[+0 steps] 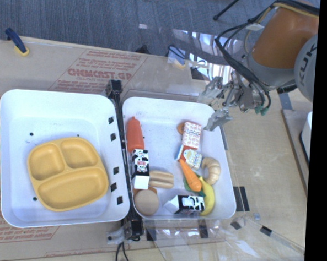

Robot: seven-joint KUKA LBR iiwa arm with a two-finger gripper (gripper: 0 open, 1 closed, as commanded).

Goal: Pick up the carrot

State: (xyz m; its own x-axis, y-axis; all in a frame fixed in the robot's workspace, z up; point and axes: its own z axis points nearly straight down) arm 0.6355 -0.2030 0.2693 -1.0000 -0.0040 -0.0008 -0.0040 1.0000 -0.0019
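Right now the small orange plastic carrot [191, 176] lies diagonally in the right white bin [165, 108]. Gripper [222, 111] hovers up-right of it at the rim; grip state can't tell

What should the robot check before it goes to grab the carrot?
1. Carrot in sight in the right bin: ok.
2. Carrot top uncovered, nothing lying over it: ok.
3. Room around the carrot: not ok. The banana, the croissant and a small carton crowd it.
4. Gripper above the carrot: not ok. It sits by the bin's far right corner.
5. Gripper holding nothing: cannot tell.
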